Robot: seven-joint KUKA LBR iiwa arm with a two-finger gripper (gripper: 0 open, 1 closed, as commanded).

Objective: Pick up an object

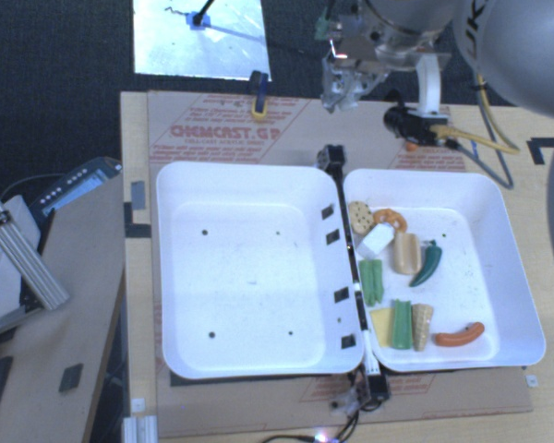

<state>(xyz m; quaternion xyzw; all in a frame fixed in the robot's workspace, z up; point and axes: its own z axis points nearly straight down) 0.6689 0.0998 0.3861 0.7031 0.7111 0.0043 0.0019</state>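
While the gripper (342, 89) hangs high over the back edge of the bench, all pickable items sit in the right bin (480, 201), toward 5–6 o'clock from the claw. Claw state: cannot tell; the tip is small and blurred against the cardboard, and nothing is seen between its fingers.

Contents of the right bin, all crowded against its left wall:
- cracker (358, 215) and pretzel (389, 219) at the 12 o'clock end of the cluster, nearest the claw, touching or nearly so.
- white block (377, 239) just below them, against the tan piece (405, 253).
- green chili (428, 262), long axis roughly 1 to 7 o'clock, just beside the tan piece.
- green strip (371, 281), axis about 12 to 6, close to the divider clips.
- yellow wedge (381, 325), green stick (402, 324) and corn piece (422, 327) packed side by side, axes about 12 to 6.
- sausage (460, 335), axis about 2 to 8 o'clock, lying apart toward 4 o'clock of the cluster.

Judgement: the sausage is the easiest target, with free floor around it; fingers should close across its short axis. The packed trio and the cracker/pretzel pair risk a double grab or a push.

Surface: smooth white plastic, shallow walls; items may slide. The left bin (240, 192) lies at 7 o'clock from the claw. Room above the right bin looks clear, though the arm body (526, 35) looms over its 1 o'clock corner.
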